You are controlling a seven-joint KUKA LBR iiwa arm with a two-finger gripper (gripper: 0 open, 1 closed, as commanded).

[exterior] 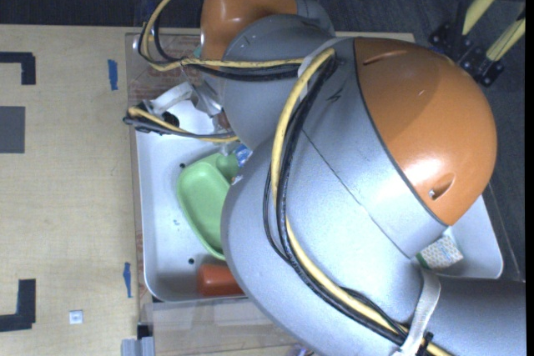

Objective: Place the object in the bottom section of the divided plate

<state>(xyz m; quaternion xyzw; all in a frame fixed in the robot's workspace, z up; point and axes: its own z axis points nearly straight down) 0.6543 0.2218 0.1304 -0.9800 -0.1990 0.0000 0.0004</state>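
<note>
A: Where's the divided plate (203,200)?
B: In the white bin (158,263), at six o'clock from the wrist. Arm (334,204) covers much.
A: Jaws?
B: Cannot tell, nor the object.

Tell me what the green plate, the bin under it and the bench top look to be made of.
Green plate: likely plastic, smooth with a soft sheen and moulded rims. White bin: probably plastic or coated metal, glossy with rounded corners. Bench top: looks like pale wood or laminate, matte, faint grain.
</note>
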